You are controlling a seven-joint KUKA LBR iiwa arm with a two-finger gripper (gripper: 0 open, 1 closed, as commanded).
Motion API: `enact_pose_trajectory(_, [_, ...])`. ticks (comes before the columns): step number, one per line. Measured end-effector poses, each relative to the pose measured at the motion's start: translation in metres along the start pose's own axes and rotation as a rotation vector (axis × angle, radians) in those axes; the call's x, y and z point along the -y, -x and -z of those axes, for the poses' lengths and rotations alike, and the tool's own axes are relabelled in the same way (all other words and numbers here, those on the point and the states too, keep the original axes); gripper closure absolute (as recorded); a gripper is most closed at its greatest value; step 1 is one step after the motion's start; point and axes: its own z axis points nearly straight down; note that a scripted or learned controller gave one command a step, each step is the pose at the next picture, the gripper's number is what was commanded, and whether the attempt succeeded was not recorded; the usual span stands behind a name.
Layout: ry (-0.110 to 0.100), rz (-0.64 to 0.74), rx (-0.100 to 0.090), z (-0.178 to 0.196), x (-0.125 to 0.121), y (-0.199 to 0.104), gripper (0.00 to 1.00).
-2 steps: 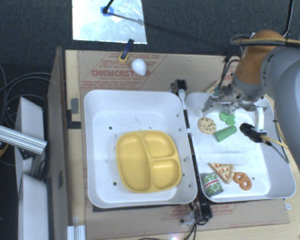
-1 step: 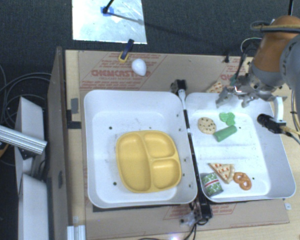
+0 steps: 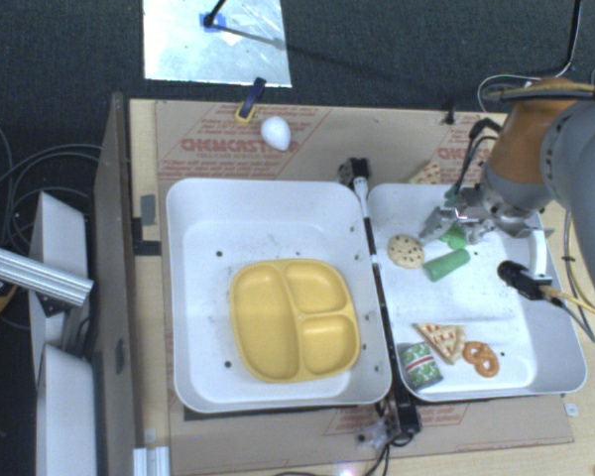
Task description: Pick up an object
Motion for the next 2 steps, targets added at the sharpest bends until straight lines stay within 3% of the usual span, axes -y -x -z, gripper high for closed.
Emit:
enact_pose_trajectory(1, [0.008,0.0,0.002,0.027,0.001,0.025,0.0])
enact_pose_trajectory(2, [0.007,0.006,0.001,0.003,-0.019,0.015,0.0])
